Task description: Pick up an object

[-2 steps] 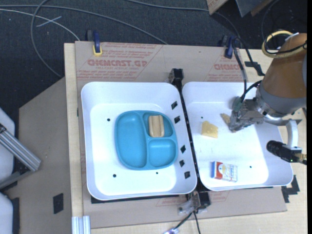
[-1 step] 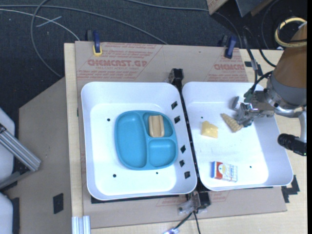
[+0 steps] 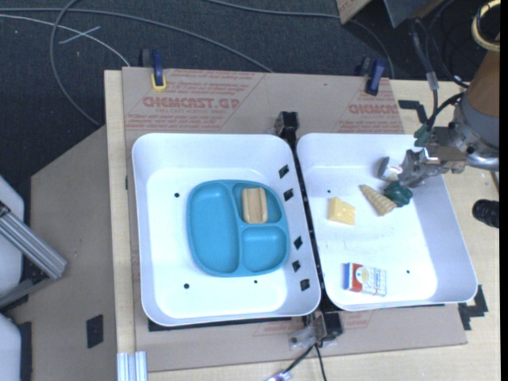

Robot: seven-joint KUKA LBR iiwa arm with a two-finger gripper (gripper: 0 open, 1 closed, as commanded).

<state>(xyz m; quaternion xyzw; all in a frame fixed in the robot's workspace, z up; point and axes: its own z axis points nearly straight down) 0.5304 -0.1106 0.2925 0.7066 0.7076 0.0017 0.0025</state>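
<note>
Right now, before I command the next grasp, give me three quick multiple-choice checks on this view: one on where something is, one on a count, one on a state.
1. Where is the blue divided plate?
A. Left bin
B. Right bin
C. On the bench outside the bins

2. How many loose things lie on the floor of the right bin?
A. One
B. Three
C. Six

3. What is in the plate's upper right compartment?
A. A tan bread-like piece
B. The small red, white and blue packet
C. A teal cup

Answers: 1 A, the plate lies in the left bin. 2 B, yellow wedge, tan cone, packet. 3 A, the tan piece lies there.
</note>
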